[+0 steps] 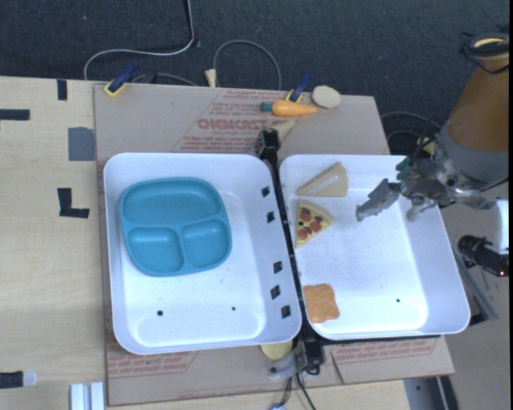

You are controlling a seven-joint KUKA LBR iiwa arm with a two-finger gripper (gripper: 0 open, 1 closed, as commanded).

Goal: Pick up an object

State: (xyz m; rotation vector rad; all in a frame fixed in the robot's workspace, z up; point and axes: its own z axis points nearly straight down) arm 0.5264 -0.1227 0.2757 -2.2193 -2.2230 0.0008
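My gripper (392,200): over the right bin (427,306), near its upper right; whether the fingers are apart or together, I cannot tell. Nothing between them. Cheese wedge (325,182): just left of the gripper. Pizza slice (310,222): below the wedge. Toast (321,301): bottom left corner. Blue divided plate (175,226): left bin (197,327).

Glossy white plastic bins (410,306), smooth blue plastic tray (176,226), matt cardboard (231,118) beneath.
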